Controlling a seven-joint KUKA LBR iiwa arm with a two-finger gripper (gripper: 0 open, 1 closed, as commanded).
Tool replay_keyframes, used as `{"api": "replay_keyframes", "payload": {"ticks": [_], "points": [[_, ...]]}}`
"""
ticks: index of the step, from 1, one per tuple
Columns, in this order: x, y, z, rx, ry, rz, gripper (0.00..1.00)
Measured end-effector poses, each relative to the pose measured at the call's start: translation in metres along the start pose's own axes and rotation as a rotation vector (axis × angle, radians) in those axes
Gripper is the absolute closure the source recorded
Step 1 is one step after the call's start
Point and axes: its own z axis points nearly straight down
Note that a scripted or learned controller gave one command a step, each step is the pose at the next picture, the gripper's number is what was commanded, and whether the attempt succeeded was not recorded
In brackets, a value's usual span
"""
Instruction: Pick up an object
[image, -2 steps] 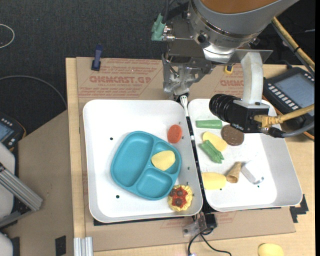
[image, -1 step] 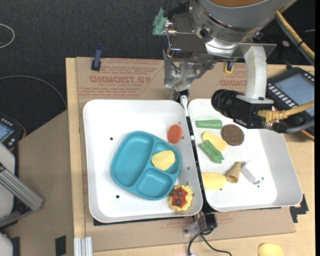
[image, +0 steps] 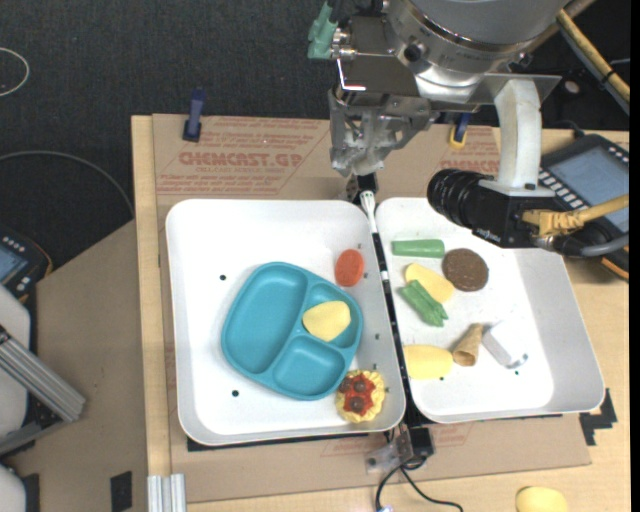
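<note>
My gripper (image: 360, 185) hangs over the back rim where the two white bins meet, with nothing visibly in it. The left bin (image: 195, 300) holds a blue divided plate (image: 270, 335) with a pale yellow piece (image: 326, 320) on it. A red-orange ball (image: 349, 267) sits behind the plate, and a red and yellow tart (image: 361, 393) sits in front of it. In the right bin (image: 560, 330) lie a green stick (image: 417, 247), a brown disc (image: 465, 270), a yellow piece (image: 430, 280), a green pod (image: 425, 303), a yellow lemon shape (image: 428, 361) and a cone (image: 468, 345).
A small pale block (image: 505, 350) lies next to the cone. The arm's grey body and black cable bundle (image: 480, 210) overhang the right bin's back corner. A blue clamp (image: 194, 115) stands on the board at the back left. Another yellow object (image: 540, 498) lies off the bench at the bottom right.
</note>
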Motion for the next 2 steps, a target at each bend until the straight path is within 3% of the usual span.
{"api": "replay_keyframes", "payload": {"ticks": [1,2], "points": [[-0.007,-0.003,0.132,0.023,-0.009,0.009,1.00],[0.021,0.021,0.026,-0.004,0.003,0.003,1.00]]}}
